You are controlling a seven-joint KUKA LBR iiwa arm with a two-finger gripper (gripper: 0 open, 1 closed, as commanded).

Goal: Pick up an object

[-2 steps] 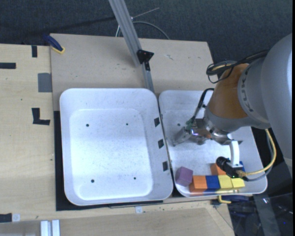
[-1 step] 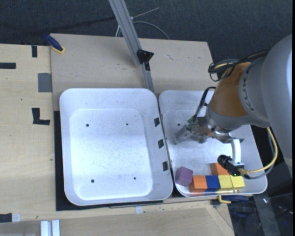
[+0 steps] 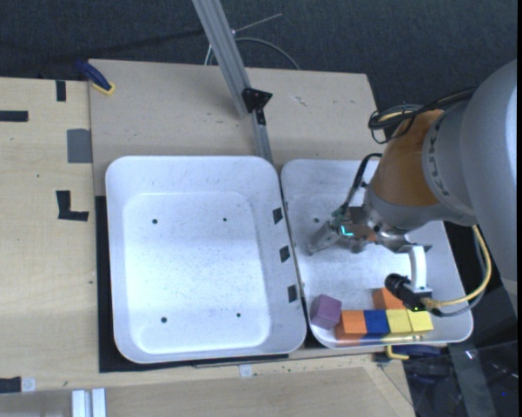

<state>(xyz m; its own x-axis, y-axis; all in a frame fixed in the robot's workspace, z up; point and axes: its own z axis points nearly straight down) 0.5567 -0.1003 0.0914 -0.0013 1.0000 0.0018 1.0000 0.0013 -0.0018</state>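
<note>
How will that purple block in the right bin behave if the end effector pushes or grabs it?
The purple block looks like a small rigid cube with flat faces, so it should slide rather than roll. It lies near the right bin's front wall, beside the orange block, so a push may jam it there. The end effector is away from it.

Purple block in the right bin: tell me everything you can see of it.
The purple block is a small, matte lilac cube, sitting slightly rotated on the floor of the right bin, near its front left corner. It lies just left of the orange block that starts the row of coloured blocks, close to or touching it. The pincer is apart from it.
</note>
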